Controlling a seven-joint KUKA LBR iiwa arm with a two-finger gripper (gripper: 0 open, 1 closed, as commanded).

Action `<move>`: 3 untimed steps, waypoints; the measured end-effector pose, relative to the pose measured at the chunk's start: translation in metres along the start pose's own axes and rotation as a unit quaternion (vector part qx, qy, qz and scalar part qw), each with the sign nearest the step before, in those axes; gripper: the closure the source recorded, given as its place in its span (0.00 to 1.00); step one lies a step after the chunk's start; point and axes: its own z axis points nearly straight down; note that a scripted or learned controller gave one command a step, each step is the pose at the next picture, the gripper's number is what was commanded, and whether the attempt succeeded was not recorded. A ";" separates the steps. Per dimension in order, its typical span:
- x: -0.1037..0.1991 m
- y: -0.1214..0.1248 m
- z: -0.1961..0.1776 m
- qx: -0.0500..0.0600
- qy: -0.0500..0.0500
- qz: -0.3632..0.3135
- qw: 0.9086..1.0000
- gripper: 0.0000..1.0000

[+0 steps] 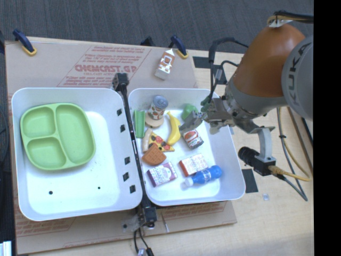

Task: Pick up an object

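Approach step: your gripper (193,122) hangs over the right bin (230,167), its grip state indiscernible; next, lower it onto the small can (193,139).

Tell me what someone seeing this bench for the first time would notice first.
Probably the big arm with its orange band, reaching in from the right, its gripper over the right bin. That bin is crowded with toy food: a banana, a blue bottle and a small can beside the gripper. In the left bin, a green divided plate lies alone.
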 end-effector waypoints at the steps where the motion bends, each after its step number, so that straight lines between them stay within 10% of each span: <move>1: -0.103 -0.036 0.110 0.001 0.000 0.001 1.000 0.00; 2: -0.086 -0.041 0.191 0.000 0.001 -0.001 1.000 0.00; 3: -0.088 -0.040 0.180 -0.001 -0.001 -0.003 1.000 1.00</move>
